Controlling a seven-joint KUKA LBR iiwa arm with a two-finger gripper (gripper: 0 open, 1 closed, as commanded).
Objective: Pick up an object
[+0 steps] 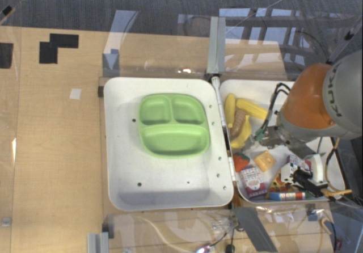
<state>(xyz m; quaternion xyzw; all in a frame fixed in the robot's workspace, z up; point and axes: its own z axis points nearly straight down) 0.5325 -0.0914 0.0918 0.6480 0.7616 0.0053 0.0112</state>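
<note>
The right bin (249, 88) holds a heap of small things. At its left side lie a yellow banana (229, 108), a second yellow piece (251, 109), a brown piece (240, 118) and another yellow fruit (241, 134). Toward the front sit an orange block (264, 161), a small red thing (242, 163) and a printed packet (253, 180). A red and blue marker (288, 195) lies along the front wall. My gripper (265, 134) hangs low over the middle of this bin, just right of the yellow fruit and above the orange block. The wrist hides what is under it.
The left bin (122, 150) bears a green divided plate (172, 124) in its middle. The grey arm with its orange band (309, 104) covers the right part of the right bin. A metal divider (215, 42) stands between the bins at the back.
</note>
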